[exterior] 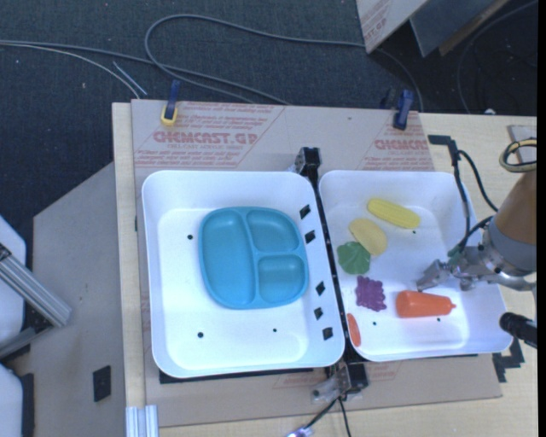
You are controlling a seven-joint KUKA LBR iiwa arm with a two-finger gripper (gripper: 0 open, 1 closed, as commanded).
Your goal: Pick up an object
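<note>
1. The bench (213, 128) was a tan board with red CHEMCAST print, held by two blue-and-yellow clamps (171, 109) at its far edge; dark carpet (77, 102) with loose cables (205, 51) lay around it.
2. The left bin (162, 256) held a blue divided tray (253, 256), roughly centred.
3. The right bin (426, 183) held play food: a yellow corn cob (393, 213), a pale yellow piece (368, 235), a green leafy piece (353, 257), purple grapes (370, 293), an orange carrot (424, 304), and a small orange piece (353, 329) by the near-left wall.
4. The gripper (435, 275) sat low in the right bin, just above the carrot's far side (touching or not, unclear).
5. Finger state: could not tell; nothing was visibly between them.
6. The arm (516, 226) entered from the right; a cardboard box (384, 21) sat at the top.
</note>
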